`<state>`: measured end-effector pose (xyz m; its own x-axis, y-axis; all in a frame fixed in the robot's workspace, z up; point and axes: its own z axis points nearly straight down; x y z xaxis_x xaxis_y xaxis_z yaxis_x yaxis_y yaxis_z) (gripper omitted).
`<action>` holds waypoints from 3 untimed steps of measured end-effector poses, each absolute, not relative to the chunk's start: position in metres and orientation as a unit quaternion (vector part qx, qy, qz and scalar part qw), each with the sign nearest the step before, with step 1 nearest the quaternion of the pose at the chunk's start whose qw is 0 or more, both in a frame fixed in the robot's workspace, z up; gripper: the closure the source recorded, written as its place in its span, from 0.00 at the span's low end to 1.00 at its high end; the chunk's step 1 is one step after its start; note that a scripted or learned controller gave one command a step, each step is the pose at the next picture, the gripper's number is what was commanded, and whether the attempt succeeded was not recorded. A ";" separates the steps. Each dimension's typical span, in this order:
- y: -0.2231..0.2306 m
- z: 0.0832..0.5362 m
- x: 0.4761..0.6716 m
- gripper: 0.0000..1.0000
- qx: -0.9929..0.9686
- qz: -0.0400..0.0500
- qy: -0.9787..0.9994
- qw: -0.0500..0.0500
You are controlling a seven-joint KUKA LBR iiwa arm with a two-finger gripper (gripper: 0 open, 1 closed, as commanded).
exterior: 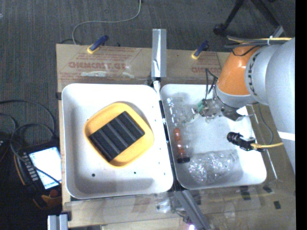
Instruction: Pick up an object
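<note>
Two white bins: the gripper (207, 108) hangs over the right bin (256, 174), above the brown bottle (180, 145); jaw state unclear.

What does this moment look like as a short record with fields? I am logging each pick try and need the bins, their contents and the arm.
left bin: holds a yellow dish with a black ridged insert
right bin: holds a small brown bottle, a clear crumpled wrapper and clear plastic near the top left corner
arm: over the right bin's upper part
pincer: low over the right bin; grasp cannot be judged
</note>
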<state>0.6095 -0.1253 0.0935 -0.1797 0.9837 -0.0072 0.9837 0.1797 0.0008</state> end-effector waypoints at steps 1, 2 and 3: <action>-0.125 0.093 0.609 0.00 0.640 -0.002 0.768 0.002; -0.111 0.127 0.667 0.00 0.626 0.000 0.780 0.002; -0.110 0.267 0.647 0.00 0.680 -0.001 0.733 0.001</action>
<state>0.6468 -0.1103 0.2675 -0.0760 0.9971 -0.0028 0.9971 0.0760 0.0010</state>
